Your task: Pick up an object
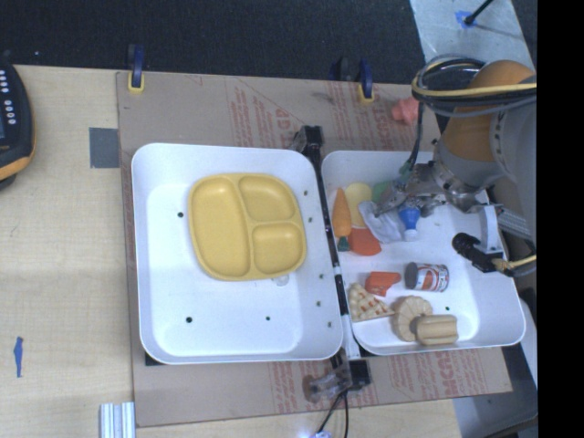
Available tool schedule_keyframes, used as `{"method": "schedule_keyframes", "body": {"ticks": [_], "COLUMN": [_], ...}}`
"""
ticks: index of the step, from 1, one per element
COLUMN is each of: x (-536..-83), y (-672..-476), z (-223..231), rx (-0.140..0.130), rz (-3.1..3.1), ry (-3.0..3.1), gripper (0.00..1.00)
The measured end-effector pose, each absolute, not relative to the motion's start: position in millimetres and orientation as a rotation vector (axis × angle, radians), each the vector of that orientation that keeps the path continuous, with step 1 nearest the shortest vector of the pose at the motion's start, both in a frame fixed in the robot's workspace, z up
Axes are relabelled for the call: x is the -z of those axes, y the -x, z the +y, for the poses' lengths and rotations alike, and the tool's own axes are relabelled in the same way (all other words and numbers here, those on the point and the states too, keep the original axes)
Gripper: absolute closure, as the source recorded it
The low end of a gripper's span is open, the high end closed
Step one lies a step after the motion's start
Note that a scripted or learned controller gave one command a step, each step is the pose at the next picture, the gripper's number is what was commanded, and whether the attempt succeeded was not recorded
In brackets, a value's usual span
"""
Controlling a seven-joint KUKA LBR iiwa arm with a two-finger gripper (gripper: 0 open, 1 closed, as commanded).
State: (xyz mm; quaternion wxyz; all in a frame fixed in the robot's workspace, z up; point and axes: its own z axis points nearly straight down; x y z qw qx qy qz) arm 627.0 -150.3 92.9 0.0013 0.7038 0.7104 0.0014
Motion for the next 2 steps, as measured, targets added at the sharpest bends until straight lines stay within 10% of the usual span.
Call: {"method": "schedule_keyframes", "body": {"ticks": [1,2], "x": [-92.6,-102.4], "y": [-657.7,-655.3], "z": [-135.0,-136.4], "rx": [0.001,0.013], "rz": [2.228,2.237], "ry": [-2.214,-2.214], "gripper": [0.0,1.0]}}
